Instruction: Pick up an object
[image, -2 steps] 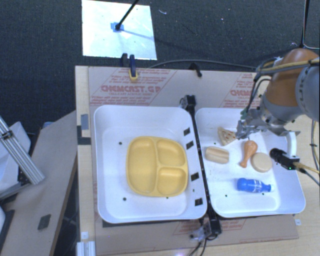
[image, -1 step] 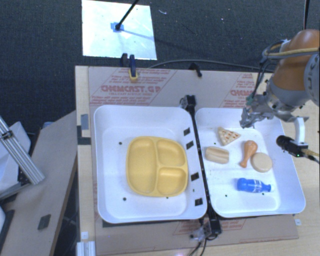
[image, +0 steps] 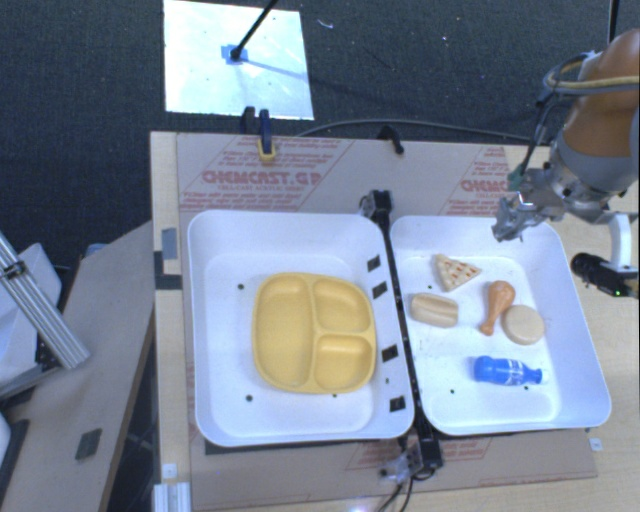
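The right bin (image: 570, 400) holds a pizza slice (image: 455, 271), a hot dog bun (image: 434, 310), an orange chicken drumstick (image: 495, 304), a round tan biscuit (image: 523, 325) and a blue bottle (image: 506, 372) lying on its side. My gripper (image: 510, 224) hangs over the bin's far edge, above and to the right of the pizza slice. Nothing is seen between its fingers, and their spread is too small to read.
The left bin (image: 220, 250) holds a yellow divided plate (image: 313, 332). A row of black clips (image: 385, 290) runs along the seam between the bins. A blue and yellow clamp (image: 265, 135) sits at the bench's far edge.
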